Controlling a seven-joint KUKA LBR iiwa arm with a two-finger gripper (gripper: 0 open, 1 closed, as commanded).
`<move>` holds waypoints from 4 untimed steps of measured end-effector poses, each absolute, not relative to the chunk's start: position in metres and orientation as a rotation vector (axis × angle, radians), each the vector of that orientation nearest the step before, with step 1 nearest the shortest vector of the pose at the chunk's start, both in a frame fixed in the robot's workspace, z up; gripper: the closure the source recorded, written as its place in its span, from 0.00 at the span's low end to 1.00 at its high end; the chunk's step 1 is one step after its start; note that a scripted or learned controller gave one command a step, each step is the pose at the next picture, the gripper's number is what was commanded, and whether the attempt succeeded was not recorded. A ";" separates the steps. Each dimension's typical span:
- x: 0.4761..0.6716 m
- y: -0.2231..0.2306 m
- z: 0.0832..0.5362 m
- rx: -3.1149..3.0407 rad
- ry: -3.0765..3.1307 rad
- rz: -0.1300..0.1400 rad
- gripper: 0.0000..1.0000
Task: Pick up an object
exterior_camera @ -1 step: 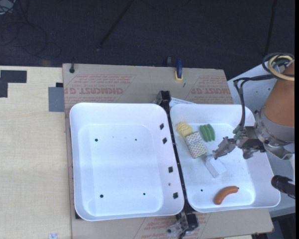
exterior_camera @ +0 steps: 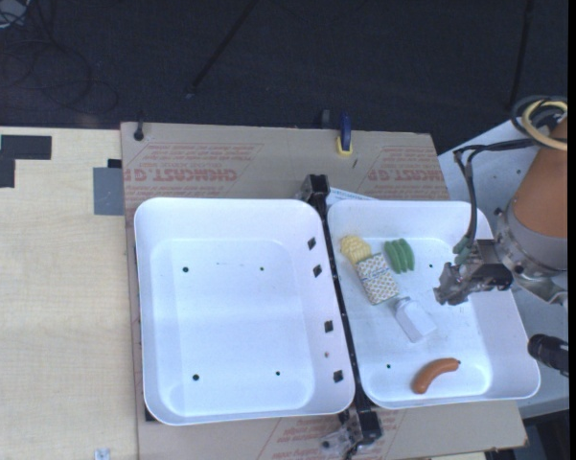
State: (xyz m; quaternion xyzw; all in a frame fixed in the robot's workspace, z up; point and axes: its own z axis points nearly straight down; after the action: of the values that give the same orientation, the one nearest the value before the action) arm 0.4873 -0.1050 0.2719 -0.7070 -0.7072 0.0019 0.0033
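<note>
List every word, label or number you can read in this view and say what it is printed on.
Red print on the cardboard sheet behind the left bin: upside down and too blurred to read for sure.
Red print on the cardboard behind the right bin: only partly in view, unreadable.
Red print on the cardboard's front edge: too small to read.
Patterned small packet: no readable text.

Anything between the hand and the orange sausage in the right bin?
No. In the camera view, bare white floor of the right bin separates the hand from the orange sausage; the clear bottle lies beside that path.

Robot lab: bench (exterior_camera: 57, 286), twin bins (exterior_camera: 230, 218)
</note>
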 end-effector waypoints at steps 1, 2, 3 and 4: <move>0.520 -0.157 0.390 -2.233 -2.228 -0.007 1.00; 0.474 -0.217 0.407 -2.228 -2.217 0.002 1.00; 0.509 -0.150 0.406 -2.214 -2.228 0.000 1.00; 0.485 -0.217 0.501 -2.234 -2.223 -0.002 1.00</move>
State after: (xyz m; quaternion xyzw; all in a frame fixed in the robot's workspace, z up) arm 0.4853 -0.2173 0.5013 -0.7089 -0.7053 -0.0007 -0.0050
